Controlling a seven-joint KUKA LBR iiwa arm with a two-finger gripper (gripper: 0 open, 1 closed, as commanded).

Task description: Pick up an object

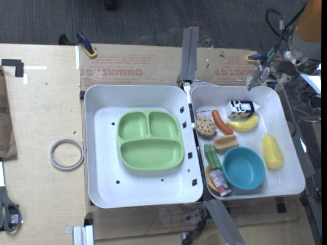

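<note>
Blue bowl (243, 168) at right bin's (290, 137) front edge; behind it: bun (225, 142), sausage (222, 122), banana (243, 123), yellow bottle (272, 151). Green divided plate (150, 140) in left bin (97, 142). Gripper (261, 76) above right bin's far rim; its fingers' state cannot be told.

Grey robot arm (306, 55) with a broad orange band (309, 19), black cables (278, 24) looping beside the wrist, small metallic gripper (259, 78)

The arm (310, 22) is cut off by the top and right edges, and the tool's (263, 74) fingers are too small and cluttered to read. The blue bowl (243, 168) hides part of a small packet (219, 181). Scissors (9, 214) run off the left edge.
</note>
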